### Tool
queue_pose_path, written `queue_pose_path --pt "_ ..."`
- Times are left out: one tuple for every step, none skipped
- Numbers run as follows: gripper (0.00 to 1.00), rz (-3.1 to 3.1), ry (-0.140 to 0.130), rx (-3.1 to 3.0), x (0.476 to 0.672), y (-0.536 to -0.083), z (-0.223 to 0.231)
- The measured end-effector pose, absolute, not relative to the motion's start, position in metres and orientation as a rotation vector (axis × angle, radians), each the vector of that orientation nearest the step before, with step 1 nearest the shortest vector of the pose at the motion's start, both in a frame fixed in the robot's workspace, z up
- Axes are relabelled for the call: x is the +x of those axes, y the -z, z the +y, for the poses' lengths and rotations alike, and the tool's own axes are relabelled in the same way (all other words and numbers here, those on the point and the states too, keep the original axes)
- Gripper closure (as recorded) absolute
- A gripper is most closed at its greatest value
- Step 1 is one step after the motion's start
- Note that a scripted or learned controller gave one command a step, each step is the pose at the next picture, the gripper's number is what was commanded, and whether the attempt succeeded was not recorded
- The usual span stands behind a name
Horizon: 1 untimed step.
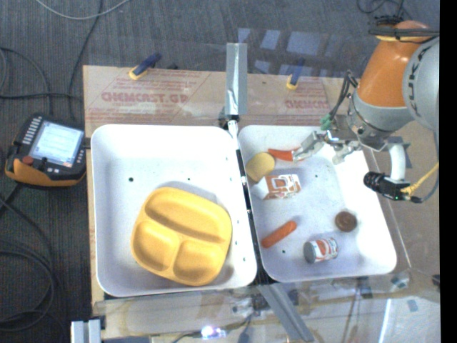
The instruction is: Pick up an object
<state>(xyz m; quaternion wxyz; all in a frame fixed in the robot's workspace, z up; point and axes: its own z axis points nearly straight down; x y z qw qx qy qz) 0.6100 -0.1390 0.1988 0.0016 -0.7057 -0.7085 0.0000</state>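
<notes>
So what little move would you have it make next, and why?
Probably a short drop straight down. The gripper hangs over the top of the right bin with nothing visibly in it, and the orange carrot lies just to its left, close by. The other carrot, can and carton lie farther off.

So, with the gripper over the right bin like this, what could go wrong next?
1. The gripper hangs near the bin's far rim, so a descent here may strike the wall.
2. The carrot under it lies close to the yellow round piece and the small box; the fingers could push these instead of gripping.
3. The can lies on its side and may roll if bumped.
</notes>
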Motion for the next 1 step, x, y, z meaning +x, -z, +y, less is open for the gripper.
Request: queue_pose_path --pt "0.00 -2.257 0.003 -2.185 0.5030 -0.0931 -0.1478"
